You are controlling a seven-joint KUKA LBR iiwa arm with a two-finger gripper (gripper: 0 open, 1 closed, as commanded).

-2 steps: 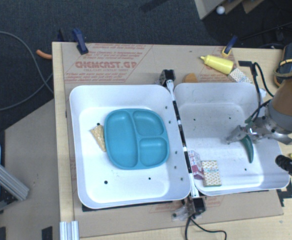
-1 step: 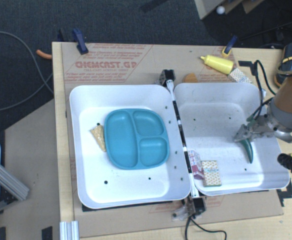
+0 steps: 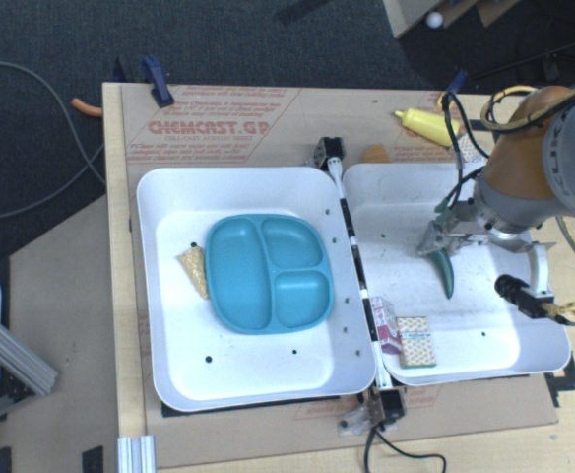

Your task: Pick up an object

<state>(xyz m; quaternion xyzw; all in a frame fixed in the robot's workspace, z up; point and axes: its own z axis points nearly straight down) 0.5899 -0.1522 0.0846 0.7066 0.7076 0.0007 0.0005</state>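
Teal piece (image 3: 446,270) hangs pinched in my end effector (image 3: 443,247), at three o'clock over the right bin (image 3: 484,348); pickup looks mostly done, I judge, with only clearing the lift left.

floor (image 3: 41,28): dark carpet; bench (image 3: 120,264): pale wood | cable (image 3: 31,97) loops left

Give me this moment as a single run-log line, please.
arm: over right bin | gripper: at teal object, hold unclear | left bin: blue divided plate
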